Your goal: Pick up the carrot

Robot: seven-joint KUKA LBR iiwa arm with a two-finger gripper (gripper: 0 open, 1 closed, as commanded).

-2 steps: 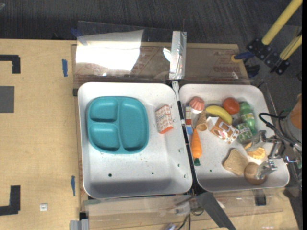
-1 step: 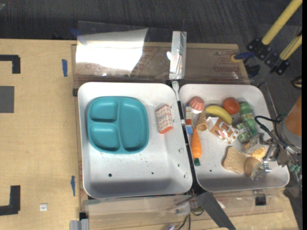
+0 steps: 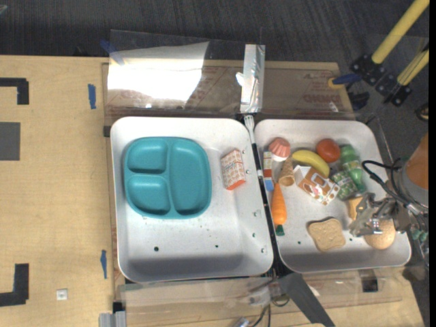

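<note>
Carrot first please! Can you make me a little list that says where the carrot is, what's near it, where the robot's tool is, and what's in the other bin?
carrot: small orange toy carrot, lying lengthwise at the left edge of the right white bin
neighbours: yellow toy banana, red toy tomato, tan slice of toy bread
tool: metal two-finger tool at the right bin's right side, away from the carrot
carrot picked up: no, it lies in the bin
left white bin: teal divided plate and small red-and-white carton
</note>
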